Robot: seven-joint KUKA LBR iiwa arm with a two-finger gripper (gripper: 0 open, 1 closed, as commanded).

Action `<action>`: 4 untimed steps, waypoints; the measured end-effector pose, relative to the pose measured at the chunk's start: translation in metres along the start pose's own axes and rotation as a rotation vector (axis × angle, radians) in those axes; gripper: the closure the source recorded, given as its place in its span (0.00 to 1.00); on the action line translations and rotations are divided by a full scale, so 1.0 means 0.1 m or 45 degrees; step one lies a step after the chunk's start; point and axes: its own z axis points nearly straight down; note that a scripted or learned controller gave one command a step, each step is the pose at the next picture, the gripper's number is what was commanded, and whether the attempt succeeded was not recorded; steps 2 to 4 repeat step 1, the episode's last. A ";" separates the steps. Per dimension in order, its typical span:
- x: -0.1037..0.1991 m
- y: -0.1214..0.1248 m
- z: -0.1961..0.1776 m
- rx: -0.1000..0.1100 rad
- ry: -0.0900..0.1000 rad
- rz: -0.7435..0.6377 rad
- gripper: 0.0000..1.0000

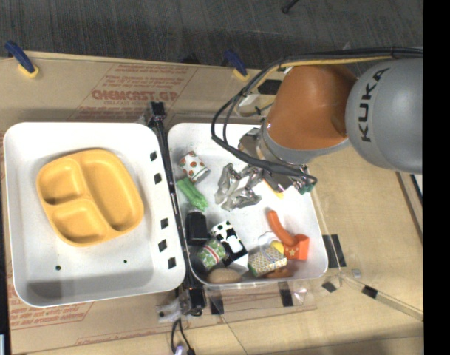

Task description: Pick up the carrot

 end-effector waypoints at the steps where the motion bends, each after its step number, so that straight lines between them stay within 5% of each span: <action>1: 0.43 -0.38 -0.67 0.010 -0.003 0.208 1.00; 4: 0.43 -0.38 -0.67 0.010 -0.003 0.208 1.00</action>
